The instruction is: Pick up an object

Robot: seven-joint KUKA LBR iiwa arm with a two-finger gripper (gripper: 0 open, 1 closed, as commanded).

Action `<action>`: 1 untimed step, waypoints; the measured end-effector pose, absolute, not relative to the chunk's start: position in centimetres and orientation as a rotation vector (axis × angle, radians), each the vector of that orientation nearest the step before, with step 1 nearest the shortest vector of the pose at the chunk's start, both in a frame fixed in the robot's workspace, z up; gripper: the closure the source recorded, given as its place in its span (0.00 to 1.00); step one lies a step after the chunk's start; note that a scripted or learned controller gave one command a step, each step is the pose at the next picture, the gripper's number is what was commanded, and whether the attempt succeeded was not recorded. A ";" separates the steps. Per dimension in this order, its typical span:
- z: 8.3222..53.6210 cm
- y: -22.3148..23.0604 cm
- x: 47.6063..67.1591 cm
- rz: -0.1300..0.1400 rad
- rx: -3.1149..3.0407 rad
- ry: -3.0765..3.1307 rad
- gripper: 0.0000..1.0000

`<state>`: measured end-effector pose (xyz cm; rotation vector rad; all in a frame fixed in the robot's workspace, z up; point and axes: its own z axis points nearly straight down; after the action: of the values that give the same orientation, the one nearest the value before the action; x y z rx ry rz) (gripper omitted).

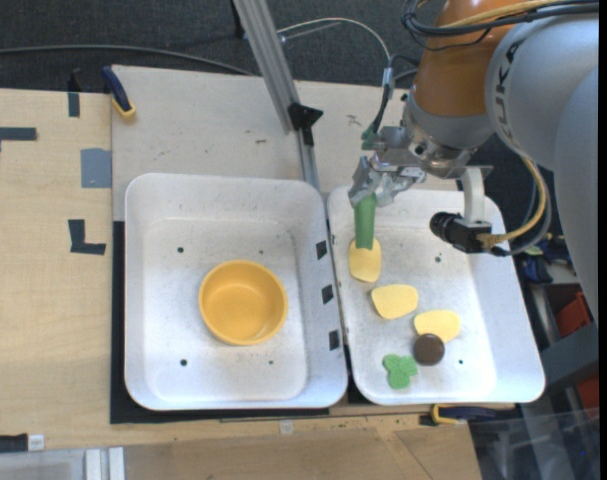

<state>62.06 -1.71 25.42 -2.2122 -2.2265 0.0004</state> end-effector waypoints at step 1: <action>25.6 3.2 60.4 0.002 -2.212 -2.227 1.00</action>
<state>60.44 3.19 25.60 -2.2116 -2.2266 0.0017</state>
